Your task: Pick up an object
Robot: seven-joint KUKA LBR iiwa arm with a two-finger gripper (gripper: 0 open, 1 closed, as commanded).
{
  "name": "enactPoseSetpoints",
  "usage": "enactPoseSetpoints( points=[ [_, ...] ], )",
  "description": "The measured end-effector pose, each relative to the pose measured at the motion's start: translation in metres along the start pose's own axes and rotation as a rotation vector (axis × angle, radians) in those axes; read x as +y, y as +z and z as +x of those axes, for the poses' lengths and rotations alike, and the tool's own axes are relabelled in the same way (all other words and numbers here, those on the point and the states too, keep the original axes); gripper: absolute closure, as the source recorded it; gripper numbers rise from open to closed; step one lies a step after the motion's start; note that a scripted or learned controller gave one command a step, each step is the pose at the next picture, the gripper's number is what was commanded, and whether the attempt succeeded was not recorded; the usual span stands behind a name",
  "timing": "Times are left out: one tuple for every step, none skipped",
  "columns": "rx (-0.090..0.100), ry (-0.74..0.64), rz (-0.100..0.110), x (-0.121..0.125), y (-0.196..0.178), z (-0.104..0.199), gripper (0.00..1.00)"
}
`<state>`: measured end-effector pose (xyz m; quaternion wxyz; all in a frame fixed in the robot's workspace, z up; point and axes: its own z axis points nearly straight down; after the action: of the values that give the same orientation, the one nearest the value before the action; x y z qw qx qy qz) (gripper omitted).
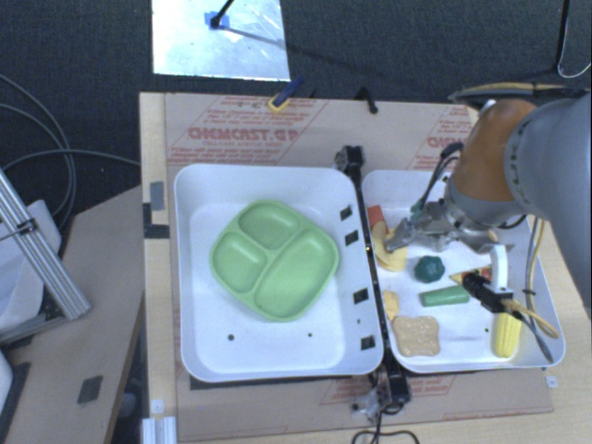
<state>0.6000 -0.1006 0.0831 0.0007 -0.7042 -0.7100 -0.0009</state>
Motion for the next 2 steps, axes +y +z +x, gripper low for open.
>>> enactPoseSetpoints(
  points=[
    [-0.002, 0.002, -0.004, 0.014, -0.002, 0.013, 0.00],
    [-0.002, 0.008, 0.002, -0.008, -0.001, 0.018, 0.00]
  ],
)
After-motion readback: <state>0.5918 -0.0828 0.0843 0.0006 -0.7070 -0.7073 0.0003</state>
